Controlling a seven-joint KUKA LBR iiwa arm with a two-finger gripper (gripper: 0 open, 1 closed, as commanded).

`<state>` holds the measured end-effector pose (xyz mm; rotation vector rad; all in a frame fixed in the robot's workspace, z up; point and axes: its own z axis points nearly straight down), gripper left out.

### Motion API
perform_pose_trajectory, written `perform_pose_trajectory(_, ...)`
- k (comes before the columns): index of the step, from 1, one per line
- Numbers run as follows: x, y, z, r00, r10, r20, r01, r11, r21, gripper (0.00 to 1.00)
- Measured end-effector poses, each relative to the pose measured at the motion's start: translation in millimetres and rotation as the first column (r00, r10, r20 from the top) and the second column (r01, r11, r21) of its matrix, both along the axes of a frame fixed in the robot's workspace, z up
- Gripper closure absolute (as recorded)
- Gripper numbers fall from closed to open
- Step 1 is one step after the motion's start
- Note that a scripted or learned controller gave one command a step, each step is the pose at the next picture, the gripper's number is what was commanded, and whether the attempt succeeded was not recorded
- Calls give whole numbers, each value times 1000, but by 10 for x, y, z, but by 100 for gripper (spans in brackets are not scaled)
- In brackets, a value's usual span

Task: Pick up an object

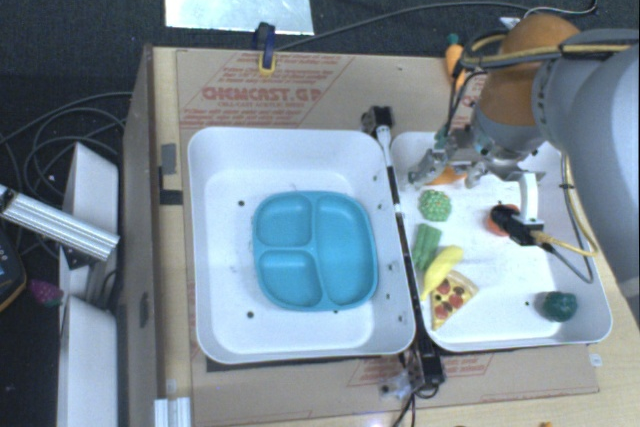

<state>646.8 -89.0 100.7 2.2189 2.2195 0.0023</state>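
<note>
**Operator:** Where is the gripper, and what lies under it?

**Guide:** You find it low over the far-left corner of the shallow white plastic bin on the right. Its jaws stand apart, released. A small orange toy piece sits between them on the bin floor, and nothing is grasped yet.

**Operator:** How should the pick be done?

**Guide:** In my judgement, you lower until the jaws bracket the orange piece. You stay clear of the bin wall and of the bumpy round green toy vegetable just beside it. Then you close squarely and lift straight up.

**Operator:** What does the piece look like?

**Guide:** It is mostly hidden. You see only a short sliver of bright, smooth orange, probably hard plastic. It could slip if you pinch it at its edge
</note>
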Motion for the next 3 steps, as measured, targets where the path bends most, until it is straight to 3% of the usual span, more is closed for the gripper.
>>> perform_pose_trajectory(1, -85, 22, -160, 1000, 1, -2, -1, 1000, 1, 0)
perform_pose_trajectory(2, 68, -67, -168, 1000, 3, -8, -3, 1000, 2, 0)
perform_pose_trajectory(3, -35, 45, -161, 1000, 3, -3, -3, 1000, 1, 0)
